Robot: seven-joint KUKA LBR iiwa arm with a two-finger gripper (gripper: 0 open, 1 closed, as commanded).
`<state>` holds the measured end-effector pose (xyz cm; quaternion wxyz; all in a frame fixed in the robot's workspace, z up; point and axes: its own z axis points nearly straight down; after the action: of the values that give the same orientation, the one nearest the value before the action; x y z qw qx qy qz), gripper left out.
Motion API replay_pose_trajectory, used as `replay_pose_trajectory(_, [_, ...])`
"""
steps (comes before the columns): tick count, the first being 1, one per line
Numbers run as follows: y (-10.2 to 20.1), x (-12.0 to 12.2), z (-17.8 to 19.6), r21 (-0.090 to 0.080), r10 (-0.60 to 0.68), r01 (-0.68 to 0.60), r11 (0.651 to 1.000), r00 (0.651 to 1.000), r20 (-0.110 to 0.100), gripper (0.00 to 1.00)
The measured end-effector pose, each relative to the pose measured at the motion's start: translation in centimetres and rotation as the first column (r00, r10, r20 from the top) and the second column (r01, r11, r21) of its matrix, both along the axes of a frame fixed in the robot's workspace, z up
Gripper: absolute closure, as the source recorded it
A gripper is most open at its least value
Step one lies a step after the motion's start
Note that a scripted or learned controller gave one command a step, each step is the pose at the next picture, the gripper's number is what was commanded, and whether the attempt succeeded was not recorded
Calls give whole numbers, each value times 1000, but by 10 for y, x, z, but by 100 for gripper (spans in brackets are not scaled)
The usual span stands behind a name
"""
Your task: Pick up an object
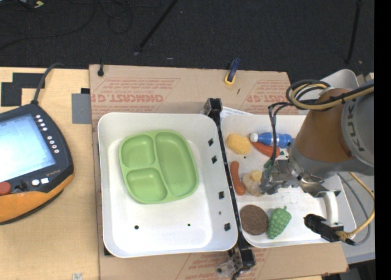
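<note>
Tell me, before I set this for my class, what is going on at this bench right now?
A grey robot arm with an orange band reaches in from the right and has its gripper low in the right bin, among small toy foods: a yellow piece, a blue and red item, a brown disc and a green bunch. Nothing is visibly held. The left bin holds a green divided tray. A handheld controller lies at the far left.

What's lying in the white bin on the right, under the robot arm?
In the right bin: a yellow toy, blue bottle, orange stick, brown disc and green grapes. The arm covers whatever lies beneath it.
</note>
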<state>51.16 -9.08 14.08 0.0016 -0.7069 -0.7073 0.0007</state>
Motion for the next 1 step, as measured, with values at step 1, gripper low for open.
replay_pose_trajectory(1, [5, -7, 53, 0, 0, 0, 1000, 1000, 0, 100])
